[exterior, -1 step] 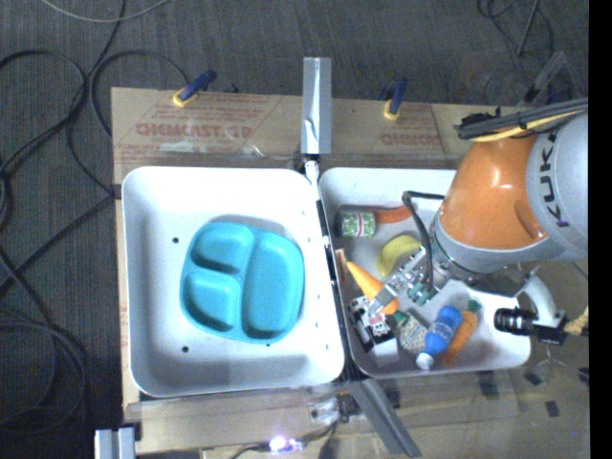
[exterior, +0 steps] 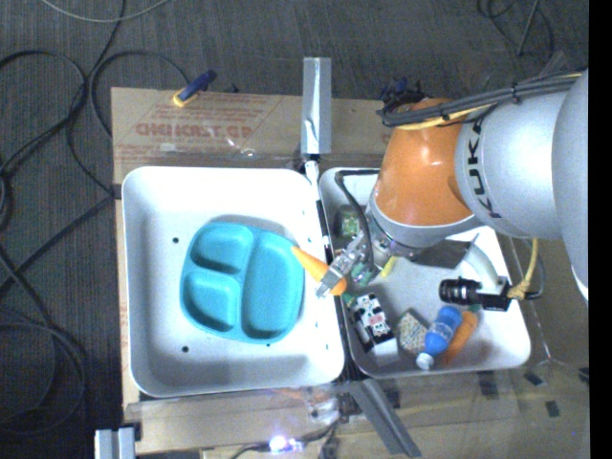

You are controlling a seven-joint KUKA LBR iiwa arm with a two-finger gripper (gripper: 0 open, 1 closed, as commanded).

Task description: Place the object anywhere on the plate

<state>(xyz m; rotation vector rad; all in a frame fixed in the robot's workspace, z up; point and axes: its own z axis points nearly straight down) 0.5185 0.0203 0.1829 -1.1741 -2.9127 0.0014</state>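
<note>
While the gripper (exterior: 337, 277) grasps an orange carrot-like object (exterior: 313, 262) at the blue plate's (exterior: 244, 280) right rim, it should, I judge, carry it farther left over a compartment before releasing.

Brown bench (exterior: 206, 127) bears two white bins: left bin (exterior: 143, 256), right bin (exterior: 497, 347), touching side by side

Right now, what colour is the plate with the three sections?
The sectioned plate is light blue, seen in the camera view.
</note>
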